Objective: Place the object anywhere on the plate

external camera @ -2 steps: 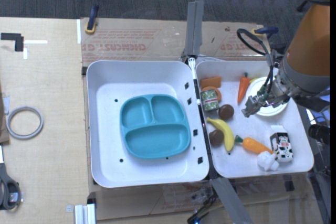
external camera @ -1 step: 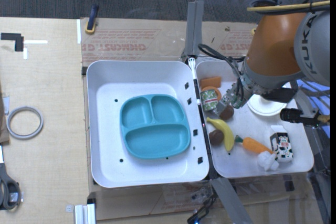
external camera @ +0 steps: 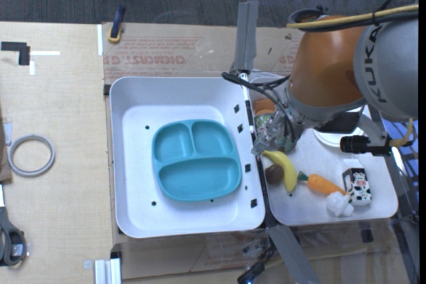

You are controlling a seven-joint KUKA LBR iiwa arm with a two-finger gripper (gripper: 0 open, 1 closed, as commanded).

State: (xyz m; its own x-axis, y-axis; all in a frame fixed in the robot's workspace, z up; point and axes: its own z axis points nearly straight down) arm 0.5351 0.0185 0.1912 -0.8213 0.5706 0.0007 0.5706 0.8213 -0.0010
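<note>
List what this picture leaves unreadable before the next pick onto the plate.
- Gripper: in the camera view the arm's orange band hangs over it, and glare blurs the tip.
- Orange thing behind the gripper: mostly covered, kind unclear.
- Right bin: its far end is hidden under the arm.
- Small brown thing beside the banana: too small to name.
- The blue plate in the left bin is fully visible.

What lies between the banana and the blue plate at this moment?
In the camera view, between the banana and the blue plate lie bare white bin floor and the two bins' adjoining walls; no other object.
</note>
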